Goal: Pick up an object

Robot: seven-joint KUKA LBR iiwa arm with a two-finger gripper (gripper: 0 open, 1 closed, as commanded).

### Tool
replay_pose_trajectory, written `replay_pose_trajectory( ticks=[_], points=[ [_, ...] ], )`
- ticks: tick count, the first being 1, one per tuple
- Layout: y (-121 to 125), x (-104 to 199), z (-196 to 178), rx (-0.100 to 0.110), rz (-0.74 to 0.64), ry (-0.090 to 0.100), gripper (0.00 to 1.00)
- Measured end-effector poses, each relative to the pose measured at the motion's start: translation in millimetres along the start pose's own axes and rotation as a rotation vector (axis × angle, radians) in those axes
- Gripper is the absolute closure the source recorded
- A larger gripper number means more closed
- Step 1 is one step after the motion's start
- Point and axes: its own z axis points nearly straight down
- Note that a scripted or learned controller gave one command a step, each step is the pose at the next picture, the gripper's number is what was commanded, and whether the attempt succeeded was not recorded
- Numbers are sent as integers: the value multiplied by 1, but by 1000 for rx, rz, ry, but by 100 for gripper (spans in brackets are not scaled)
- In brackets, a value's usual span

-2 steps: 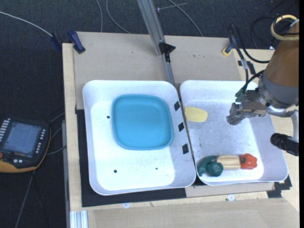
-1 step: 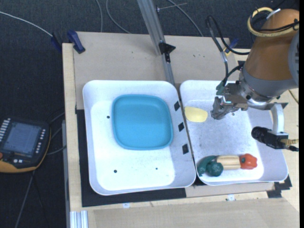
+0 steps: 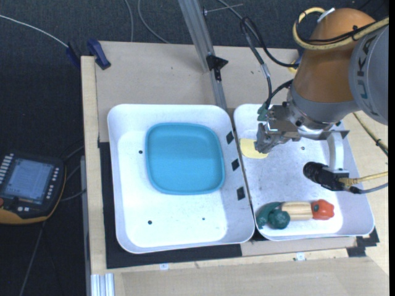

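Camera view, nearest first: a toy of green, wooden and red parts (image 3: 296,212) lies on its side along the near wall of the right bin (image 3: 365,217), well apart from the gripper, so it is probably not the target of this try. To its left, the left bin (image 3: 126,190) holds a blue square plate (image 3: 185,158) lying flat near its middle. Further back in the right bin, a yellow flat piece (image 3: 249,148) lies against the wall shared with the left bin. The gripper (image 3: 266,143) hangs low at that piece's right edge and covers part of it, which suggests this is the object being picked. Whether the gripper is released or clenched cannot be told, nor whether it touches the piece. A piece so thin and so close to the wall looks hard to grasp. Beyond, an aluminium post (image 3: 199,26) rises from the bench's far side.
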Motion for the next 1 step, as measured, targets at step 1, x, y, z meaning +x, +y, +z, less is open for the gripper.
replay_pose_trajectory(
  ticks=[1],
  points=[
    [17, 45, 15, 1, 0, 0, 100]
  ],
)
